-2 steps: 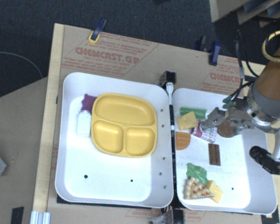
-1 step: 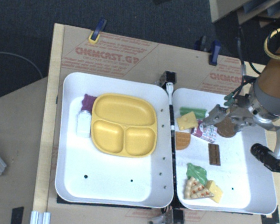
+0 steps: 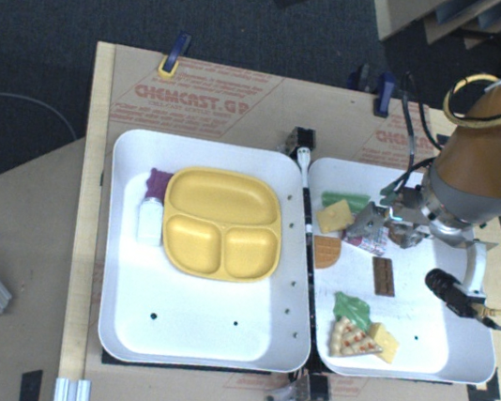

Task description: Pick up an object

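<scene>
The right bin point(image 3: 457, 365) holds several small toy foods. A green piece point(image 3: 345, 202) and a yellow cheese wedge point(image 3: 333, 216) lie at its upper left, with a round brown cookie point(image 3: 325, 251) below them. A dark brown bar point(image 3: 385, 276) lies mid-bin. Near the front are a green leafy piece point(image 3: 352, 308), a pizza slice point(image 3: 351, 339) and a small yellow block point(image 3: 387, 341). My gripper point(image 3: 368, 231) hangs low over the bin's upper middle, just right of the cheese wedge and above the brown bar. I see nothing held in it.
The left bin point(image 3: 200, 334) holds a yellow divided plate point(image 3: 223, 222), with a purple item point(image 3: 157, 183) and a white bottle point(image 3: 149, 223) at its left side. The arm's orange band point(image 3: 484, 139) and a black cable point(image 3: 452, 291) overhang the right bin's right half.
</scene>
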{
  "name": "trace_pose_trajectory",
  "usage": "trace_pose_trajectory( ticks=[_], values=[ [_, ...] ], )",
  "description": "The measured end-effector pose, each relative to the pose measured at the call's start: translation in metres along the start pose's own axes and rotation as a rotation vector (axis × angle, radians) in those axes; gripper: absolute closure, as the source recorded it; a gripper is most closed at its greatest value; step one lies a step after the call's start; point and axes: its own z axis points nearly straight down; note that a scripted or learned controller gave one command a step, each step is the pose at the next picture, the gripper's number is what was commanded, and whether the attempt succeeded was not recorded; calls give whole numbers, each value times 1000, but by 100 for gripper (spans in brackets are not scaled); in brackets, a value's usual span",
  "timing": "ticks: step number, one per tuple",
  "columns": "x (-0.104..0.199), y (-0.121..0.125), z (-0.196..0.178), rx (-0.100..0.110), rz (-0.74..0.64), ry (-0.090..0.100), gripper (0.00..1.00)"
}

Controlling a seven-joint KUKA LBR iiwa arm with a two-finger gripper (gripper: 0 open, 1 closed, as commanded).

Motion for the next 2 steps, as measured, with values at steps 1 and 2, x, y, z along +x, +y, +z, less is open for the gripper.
trace_pose_trajectory(
  ticks=[1, 2],
  values=[
    [-7, 5, 49, 0, 0, 0, 0],
    [-7, 8, 64, -13, 0, 1, 0]
  ],
)
